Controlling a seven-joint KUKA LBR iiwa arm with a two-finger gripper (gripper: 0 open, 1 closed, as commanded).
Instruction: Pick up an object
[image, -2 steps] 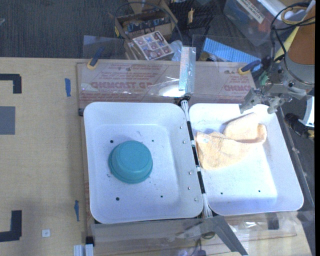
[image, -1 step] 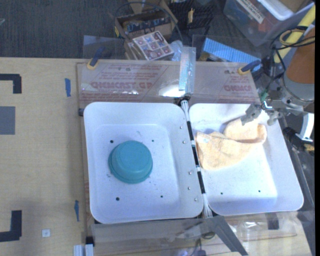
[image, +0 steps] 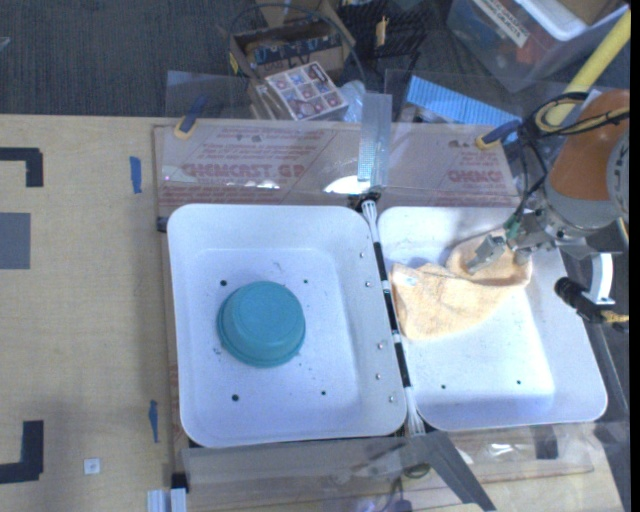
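Two bins: a left white bin (image: 190, 250) and a right white bin (image: 560, 400) sit side by side on the table (image: 80, 300), their inner rims touching.
One cloth: a tan, crumpled cloth (image: 440, 305) lies in the right bin, spreading from directly under the claw (image: 497, 250) away to the claw's left, toward the divider between the bins.
One bowl: a teal bowl (image: 261, 322), turned upside down, rests in the left bin, well apart from the claw and across the divider from it.
Claw state: it is down at the cloth's raised far-right corner; whether the claw is wide, narrow or gripping cannot be told at this sharpness, so no hold is claimed.
Cloth handling: judged light, soft and limp; it should drape and fold under its own weight rather than keep shape, and it is neither fragile nor slippery.
Cloth grip spot: a bunched fold or raised edge seems best, such as the humped corner beneath the claw; the flat middle gives little to pinch.
Bowl handling: judged stiff, light plastic with a smooth, rounded back; likely slippery, and hard to pinch from above while inverted, except across its rim.
Risk: a shallow pinch on the cloth may catch only one thin layer and slide off when lifted.
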